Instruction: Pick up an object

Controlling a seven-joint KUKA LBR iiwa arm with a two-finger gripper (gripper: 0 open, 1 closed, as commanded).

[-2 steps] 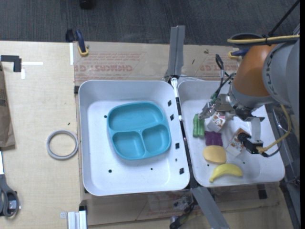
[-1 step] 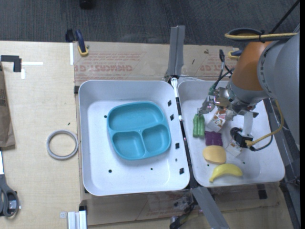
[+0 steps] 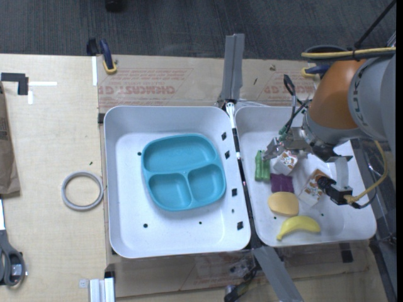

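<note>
The arm reached in from the right, w/ its orange band above the right bin. The hand sat low in that bin, approx. over a small white printed packet. Finger state: cannot tell (the tips were too small and cluttered against the packet to resolve), so no grasp was confirmed.

Right bin contents:
- green item, upright along the left wall, just beside the hand;
- purple block, directly below the packet;
- yellow-orange rounded item, touching the purple block's lower edge;
- banana, near the front wall;
- second printed packet, right of the purple block, partly under the arm's cabling.

Left bin held a blue 3-compartment tray, approx. centred.

On the surface, left of the bins: a grey ring; scissors at the lower-left edge.
</note>
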